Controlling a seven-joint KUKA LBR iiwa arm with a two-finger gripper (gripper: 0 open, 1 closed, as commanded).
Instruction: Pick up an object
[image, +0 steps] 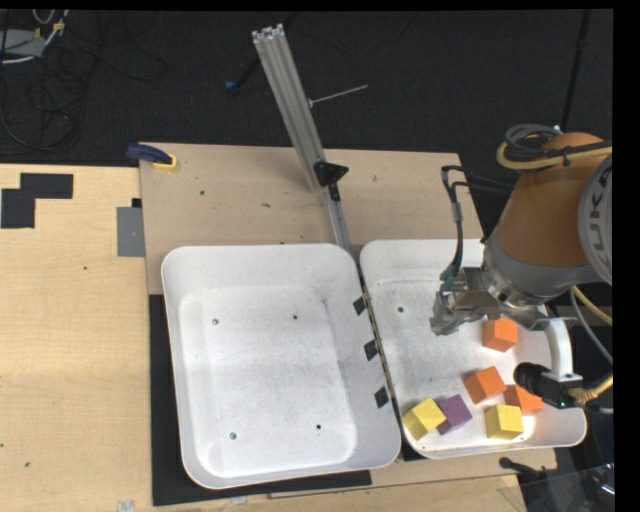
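Six blocks (485, 383) fill the right bin (405, 270) — fingers (447, 315) above it, state unclear.

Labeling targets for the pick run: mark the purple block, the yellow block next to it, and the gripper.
purple block (455, 411), camera view, middle of its top face.
yellow block beside it (424, 416), camera view, middle of its top face.
gripper (447, 318), camera view, at its lower tip above the right bin floor.

A pale wooden tabletop (70, 300) filled the room's near side, with black patches (35, 195) and a grey one (129, 230) stuck to it. Beyond the tabletop the floor (150, 80) was dark, strewn with cables (35, 60). A slanted aluminium rail (290, 100) rose from the tabletop's far edge.
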